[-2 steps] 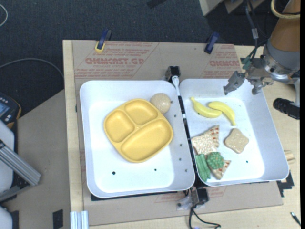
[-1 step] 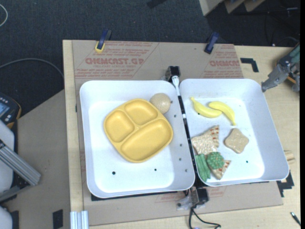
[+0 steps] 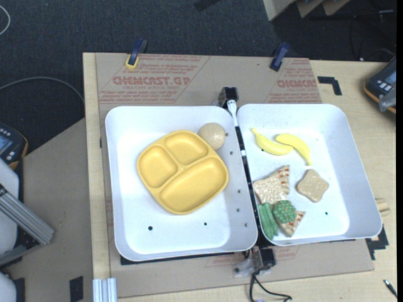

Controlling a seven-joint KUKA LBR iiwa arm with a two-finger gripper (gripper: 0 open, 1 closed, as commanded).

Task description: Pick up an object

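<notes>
Currently, loose objects lie in both white bins on the tabletop (image 3: 189, 80).
Left bin (image 3: 126, 187): yellow divided plate (image 3: 182, 178), beige ball (image 3: 212, 135) touching its far rim. Right bin (image 3: 343, 143): left banana (image 3: 269, 145) touching right banana (image 3: 296, 147); toast slice (image 3: 312, 185); pizza wedge (image 3: 272, 184); broccoli (image 3: 284, 211) beside green pod (image 3: 267, 221).

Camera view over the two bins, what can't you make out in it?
All in the camera view:
- Tan wedge in the right bin: mostly covered by the green broccoli piece; kind unclear.
- Yellow banana shapes: overlapping, so one piece or two, cannot tell.
- Dark specks in the left bin: too small to identify.
- Grey device: cut off by the frame's right edge.
</notes>
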